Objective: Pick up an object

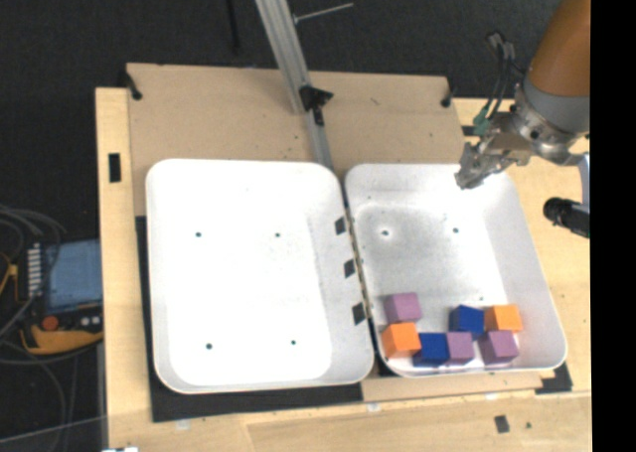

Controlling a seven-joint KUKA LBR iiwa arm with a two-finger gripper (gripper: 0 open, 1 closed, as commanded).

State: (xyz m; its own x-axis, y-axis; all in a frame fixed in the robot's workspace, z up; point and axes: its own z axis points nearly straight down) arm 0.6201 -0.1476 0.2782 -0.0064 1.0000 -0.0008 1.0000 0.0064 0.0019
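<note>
pincer [473, 174]: hangs over the far right corner of the right bin [437, 231], pointing down; its tips are small and dark against the white, and i cannot tell if it is open or closed. nothing shows between them.
arm [561, 53]: reaches in from the right, orange band above a grey wrist.
objects: seven small blocks clustered along the near edge of the right bin, well apart from the pincer.
block layout: a purple block [402, 307] sits just behind an orange block [401, 339]; a blue block [432, 349] and a purple one [460, 346] lie beside it; another blue block [466, 319], an orange one [504, 317] and a purple one [499, 346] crowd the right end.
left bin [248, 271]: white floor with a few dark dots.
step in hand: judged as the approach, with no block yet reached.
how to do it well: pick a block with free sides. the purple one at the back left looks the most open on its far side; the row against the near wall is packed and touching, so fingers would likely jam there. come straight down, centred, with the fingers astride two free faces, clear of the bin wall.
risk: nudging a neighbour and closing on a corner.
counter [258, 92]: tan board under both bins.
</note>
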